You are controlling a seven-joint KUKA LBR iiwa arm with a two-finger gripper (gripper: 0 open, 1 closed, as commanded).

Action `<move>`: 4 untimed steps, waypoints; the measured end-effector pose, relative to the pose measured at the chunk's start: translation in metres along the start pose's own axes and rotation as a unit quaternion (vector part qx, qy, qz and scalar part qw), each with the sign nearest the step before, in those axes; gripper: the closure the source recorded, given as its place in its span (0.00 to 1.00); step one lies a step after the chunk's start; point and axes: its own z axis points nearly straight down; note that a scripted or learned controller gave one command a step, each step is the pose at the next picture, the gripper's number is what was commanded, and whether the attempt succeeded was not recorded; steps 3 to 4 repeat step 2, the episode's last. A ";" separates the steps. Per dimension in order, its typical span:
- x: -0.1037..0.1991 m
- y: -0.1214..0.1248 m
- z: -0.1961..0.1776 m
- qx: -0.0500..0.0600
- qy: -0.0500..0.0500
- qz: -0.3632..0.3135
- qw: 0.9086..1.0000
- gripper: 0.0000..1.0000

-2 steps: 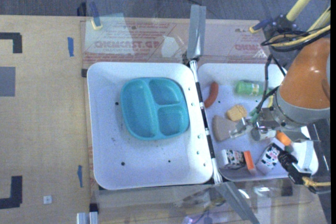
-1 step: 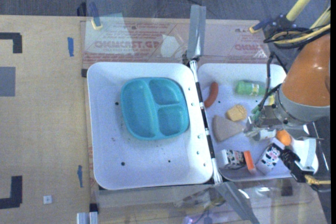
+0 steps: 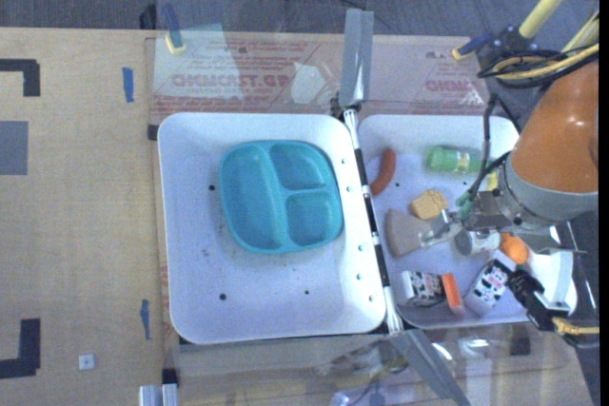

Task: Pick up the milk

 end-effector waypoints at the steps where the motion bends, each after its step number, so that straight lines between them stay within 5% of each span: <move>1: -0.053 -0.003 0.062 0.001 0.001 -0.066 0.998 0.00; 2: -0.054 -0.002 0.025 0.000 -0.001 0.063 0.998 0.00; 4: -0.054 -0.002 0.025 0.000 -0.001 0.063 0.998 0.00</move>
